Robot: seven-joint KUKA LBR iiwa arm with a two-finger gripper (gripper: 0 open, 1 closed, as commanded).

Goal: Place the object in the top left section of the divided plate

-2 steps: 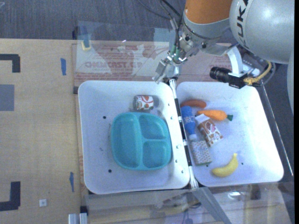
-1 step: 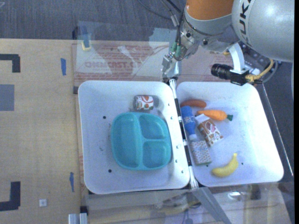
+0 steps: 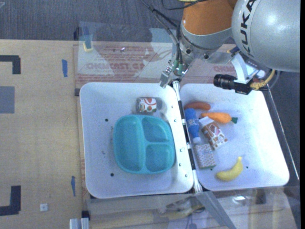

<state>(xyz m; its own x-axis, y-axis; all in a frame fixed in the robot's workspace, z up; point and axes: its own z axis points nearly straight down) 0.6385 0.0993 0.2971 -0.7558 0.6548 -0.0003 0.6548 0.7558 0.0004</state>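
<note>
Nearest you, at the front of the right bin (image 3: 271, 142), lies a yellow banana (image 3: 230, 170), with a small speckled packet (image 3: 205, 155) just to its left. Behind those you'll find a red-and-white carton (image 3: 215, 134) lying tilted, a blue bottle (image 3: 192, 122) running along the bin's left wall, an orange carrot (image 3: 219, 117) and, behind it, a red-orange sausage-shaped piece (image 3: 197, 106).

In the left bin (image 3: 95, 142) sits the teal divided plate (image 3: 143, 143) — its sections bare. Just behind the plate's far edge, on the bin floor, lies a small can (image 3: 147, 105) on its side, with a red-and-white label; it is apart from the plate, not in any section.

Further back, the gripper (image 3: 167, 77) hangs over the far rim where the two bins meet, above and behind the can — nothing sits between its fingers, but you cannot tell from here whether they are parted or closed.
</note>
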